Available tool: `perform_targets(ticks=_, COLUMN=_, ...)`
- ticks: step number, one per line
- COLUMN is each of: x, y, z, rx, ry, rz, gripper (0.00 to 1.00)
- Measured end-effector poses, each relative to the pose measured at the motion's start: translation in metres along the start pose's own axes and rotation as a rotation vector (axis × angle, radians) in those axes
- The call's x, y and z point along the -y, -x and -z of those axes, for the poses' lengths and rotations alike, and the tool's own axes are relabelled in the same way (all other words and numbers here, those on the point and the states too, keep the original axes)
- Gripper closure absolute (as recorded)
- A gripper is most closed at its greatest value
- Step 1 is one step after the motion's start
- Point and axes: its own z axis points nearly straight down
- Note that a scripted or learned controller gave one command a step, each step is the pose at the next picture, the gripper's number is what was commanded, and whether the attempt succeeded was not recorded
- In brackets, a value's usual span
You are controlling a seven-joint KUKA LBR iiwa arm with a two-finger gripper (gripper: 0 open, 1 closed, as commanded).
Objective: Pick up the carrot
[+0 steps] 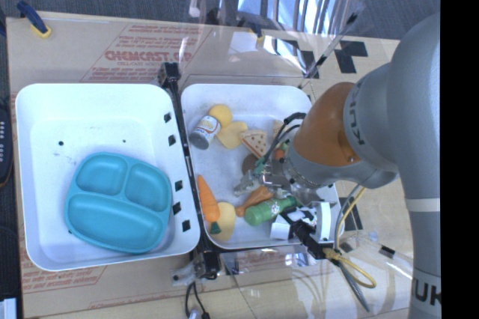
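The carrot point(206, 198), orange and slim, lies along the left wall of the right bin point(247, 91), pointing toward the far side. My gripper point(252, 181) hangs low over the middle of that bin, to the right of the carrot and apart from it. Just below the gripper sits a second orange piece point(258, 196); whether it touches the gripper I cannot tell. The wrist with its orange band point(323, 134) hides the right part of the bin.
The right bin also holds a small can point(202, 132), yellow pieces point(230, 132), a wedge-shaped cracker point(257, 143), a yellow fruit point(224, 219) and a green bottle point(266, 212). A blue divided plate point(120, 201) lies in the left bin point(30, 123).
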Motion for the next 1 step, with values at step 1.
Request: perform_targets(ticks=1, x=0.0002, y=-0.0006, z=0.0103, rx=0.000, ry=-0.006, rz=0.011, gripper=1.00)
